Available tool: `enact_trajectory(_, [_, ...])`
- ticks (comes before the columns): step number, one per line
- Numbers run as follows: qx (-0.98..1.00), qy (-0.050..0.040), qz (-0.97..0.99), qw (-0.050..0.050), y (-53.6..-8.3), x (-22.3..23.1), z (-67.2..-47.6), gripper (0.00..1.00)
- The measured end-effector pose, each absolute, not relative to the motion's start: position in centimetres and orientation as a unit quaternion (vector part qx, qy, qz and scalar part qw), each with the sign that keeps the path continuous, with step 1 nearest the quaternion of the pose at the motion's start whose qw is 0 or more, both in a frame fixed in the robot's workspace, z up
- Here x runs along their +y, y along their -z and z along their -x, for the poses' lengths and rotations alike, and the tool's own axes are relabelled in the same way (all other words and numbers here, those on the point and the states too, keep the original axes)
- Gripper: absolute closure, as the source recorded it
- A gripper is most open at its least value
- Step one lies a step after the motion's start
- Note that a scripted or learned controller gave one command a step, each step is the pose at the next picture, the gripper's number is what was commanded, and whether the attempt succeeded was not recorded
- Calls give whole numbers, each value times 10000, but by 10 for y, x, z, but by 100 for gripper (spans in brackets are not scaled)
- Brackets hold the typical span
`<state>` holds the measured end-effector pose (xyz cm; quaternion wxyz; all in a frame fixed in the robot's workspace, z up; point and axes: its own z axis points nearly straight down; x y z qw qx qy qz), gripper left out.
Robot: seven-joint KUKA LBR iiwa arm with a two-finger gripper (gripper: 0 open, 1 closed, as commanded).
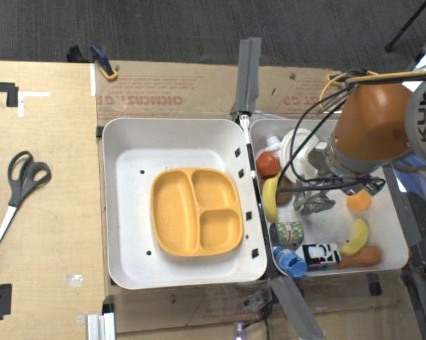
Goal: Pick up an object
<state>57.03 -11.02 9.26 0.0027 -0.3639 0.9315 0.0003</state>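
Observation:
The right bin (393, 222) holds several objects. Along its left side lie a red ball-like fruit (267, 163), a yellow banana (270, 198) and a green can (287, 232). A blue object (291, 263), a black and white box (320, 255), a second banana (355, 237) and an orange carrot-like piece (361, 257) sit near the front. An orange fruit (359, 201) lies to the right. My gripper (314, 203) hangs low over the bin's middle, between the first banana and the orange fruit. The arm's orange band (372, 122) hides the bin's back part.
The left bin (124, 211) holds a yellow divided plate (197, 211). A grey divider post (248, 73) rises between the bins at the back. Scissors (18, 186) lie on the bench at far left. Cables (319, 168) loop around the wrist.

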Motion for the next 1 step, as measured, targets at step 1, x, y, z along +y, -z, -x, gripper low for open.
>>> enact_trajectory(1, [9322, 7, 3619, 29, -214, -174, -588, 100])
